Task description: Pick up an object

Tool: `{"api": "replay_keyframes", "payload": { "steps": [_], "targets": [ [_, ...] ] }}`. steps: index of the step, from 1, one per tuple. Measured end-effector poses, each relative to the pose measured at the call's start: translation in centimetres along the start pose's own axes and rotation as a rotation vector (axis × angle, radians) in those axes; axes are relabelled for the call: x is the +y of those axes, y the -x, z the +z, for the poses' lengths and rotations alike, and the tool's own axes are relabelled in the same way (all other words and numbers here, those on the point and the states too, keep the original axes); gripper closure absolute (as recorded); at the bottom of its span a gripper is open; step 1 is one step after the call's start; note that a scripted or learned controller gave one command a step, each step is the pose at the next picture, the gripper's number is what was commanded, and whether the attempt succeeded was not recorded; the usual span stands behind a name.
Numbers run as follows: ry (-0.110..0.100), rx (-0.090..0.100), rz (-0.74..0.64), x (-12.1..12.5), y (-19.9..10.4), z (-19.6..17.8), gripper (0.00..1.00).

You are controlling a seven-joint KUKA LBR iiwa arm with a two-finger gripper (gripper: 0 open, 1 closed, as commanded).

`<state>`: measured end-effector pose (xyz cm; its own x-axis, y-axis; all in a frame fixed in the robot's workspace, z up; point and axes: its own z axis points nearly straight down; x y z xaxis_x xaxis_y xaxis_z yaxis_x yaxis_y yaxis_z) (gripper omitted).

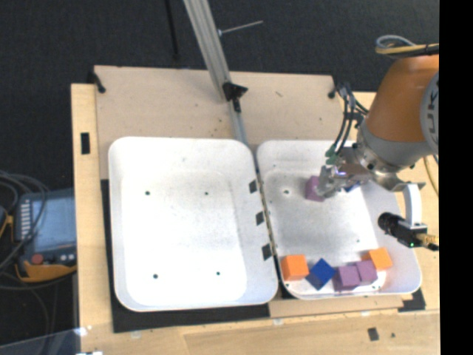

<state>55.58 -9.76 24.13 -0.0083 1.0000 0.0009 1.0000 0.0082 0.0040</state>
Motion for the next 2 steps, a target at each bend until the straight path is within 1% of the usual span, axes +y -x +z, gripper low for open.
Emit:
{"api": "replay_keyframes", "payload": {
  "steps": [1,2],
  "targets": [
    [-0.003,0.001,0.000,0.0,-5.3,-0.2,1.00],
    [-0.003,0.000,0.002,1.2,-9.5,0.4,1.00]
  ]
}}
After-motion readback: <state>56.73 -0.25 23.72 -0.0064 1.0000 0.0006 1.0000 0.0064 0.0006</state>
